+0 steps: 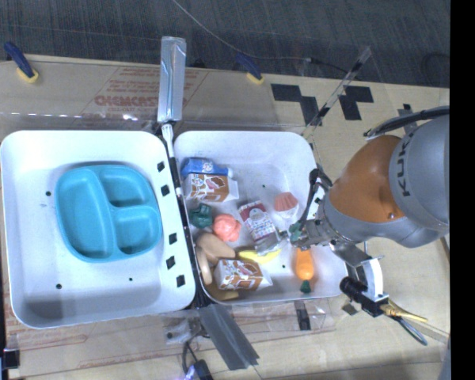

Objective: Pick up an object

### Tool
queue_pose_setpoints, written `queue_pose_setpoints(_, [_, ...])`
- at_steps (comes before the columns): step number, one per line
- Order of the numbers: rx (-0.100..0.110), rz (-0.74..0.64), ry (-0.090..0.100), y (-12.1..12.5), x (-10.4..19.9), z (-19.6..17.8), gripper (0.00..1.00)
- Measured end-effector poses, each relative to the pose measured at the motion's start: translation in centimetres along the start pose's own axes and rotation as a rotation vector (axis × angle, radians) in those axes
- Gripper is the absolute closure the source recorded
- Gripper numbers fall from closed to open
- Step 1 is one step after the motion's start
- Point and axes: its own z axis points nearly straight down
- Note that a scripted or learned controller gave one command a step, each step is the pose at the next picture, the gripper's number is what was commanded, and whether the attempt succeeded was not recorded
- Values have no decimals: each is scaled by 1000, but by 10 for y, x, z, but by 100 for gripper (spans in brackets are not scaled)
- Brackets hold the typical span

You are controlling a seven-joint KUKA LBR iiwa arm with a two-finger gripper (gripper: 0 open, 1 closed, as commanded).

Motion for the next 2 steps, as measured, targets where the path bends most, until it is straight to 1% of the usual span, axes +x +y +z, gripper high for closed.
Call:
queue_pose_setpoints(1, [5, -134, -6, 11, 75, 4, 0])
queue_pose_setpoints(2, [15, -140, -1, 9, 76, -1, 100])
